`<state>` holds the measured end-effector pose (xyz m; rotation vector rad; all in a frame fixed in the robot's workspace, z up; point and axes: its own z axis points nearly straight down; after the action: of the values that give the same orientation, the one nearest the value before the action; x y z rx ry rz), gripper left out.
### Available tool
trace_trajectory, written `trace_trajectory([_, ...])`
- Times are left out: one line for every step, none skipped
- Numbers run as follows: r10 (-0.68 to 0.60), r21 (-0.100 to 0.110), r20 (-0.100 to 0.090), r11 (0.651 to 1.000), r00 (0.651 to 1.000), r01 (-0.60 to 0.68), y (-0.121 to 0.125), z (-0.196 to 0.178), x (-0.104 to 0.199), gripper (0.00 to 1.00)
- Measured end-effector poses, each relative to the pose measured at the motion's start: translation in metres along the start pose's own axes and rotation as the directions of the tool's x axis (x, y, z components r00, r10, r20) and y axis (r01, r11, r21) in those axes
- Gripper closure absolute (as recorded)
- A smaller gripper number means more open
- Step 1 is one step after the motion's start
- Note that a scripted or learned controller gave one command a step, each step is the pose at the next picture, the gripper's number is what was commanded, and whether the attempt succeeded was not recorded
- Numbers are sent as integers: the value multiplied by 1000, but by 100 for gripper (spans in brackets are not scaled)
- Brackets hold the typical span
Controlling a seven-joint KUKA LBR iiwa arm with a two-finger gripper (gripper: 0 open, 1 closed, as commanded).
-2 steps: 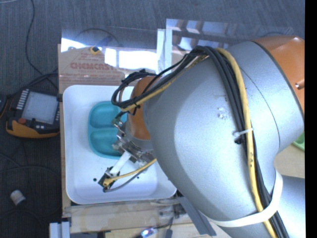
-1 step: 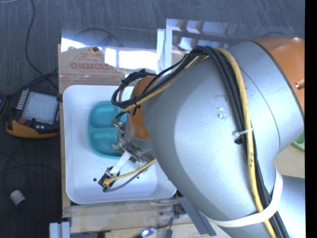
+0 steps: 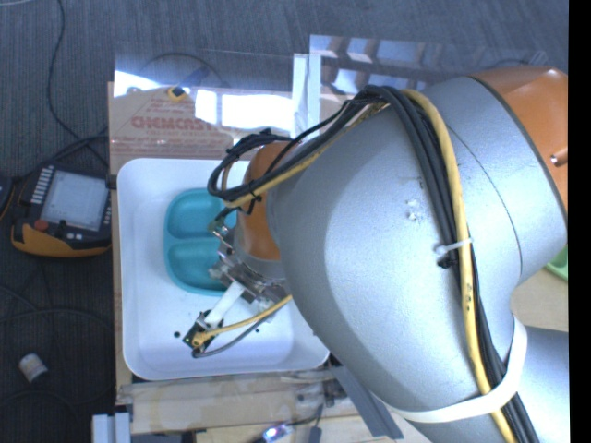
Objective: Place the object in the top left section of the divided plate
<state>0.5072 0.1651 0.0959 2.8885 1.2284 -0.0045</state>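
A teal divided plate (image 3: pixel 189 240) lies in the left white bin (image 3: pixel 148 340), toward its middle. Two of its sections show on the left side, and the arm covers the rest. My gripper (image 3: pixel 231 270) hangs over the plate's right edge, low above the bin. The grey arm (image 3: pixel 416 247) with its orange band (image 3: pixel 263 197) reaches in from the right and hides most of the bench. I cannot make out any loose object on the plate or at the gripper.
A cardboard sheet with red lettering (image 3: pixel 166 123) lies behind the left bin. A handheld pendant (image 3: pixel 65 212) rests on the floor at left. Bare bin floor shows left of and in front of the plate.
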Motion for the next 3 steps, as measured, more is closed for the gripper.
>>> trace_trajectory([0, 0, 0, 1000, 1000, 0, 0, 0, 0, 0])
trace_trajectory([0, 0, 0, 1000, 1000, 0, 0, 0, 0, 0])
trace_trajectory([5, 0, 2, 1000, 1000, -5, 2, -8, -1, 100])
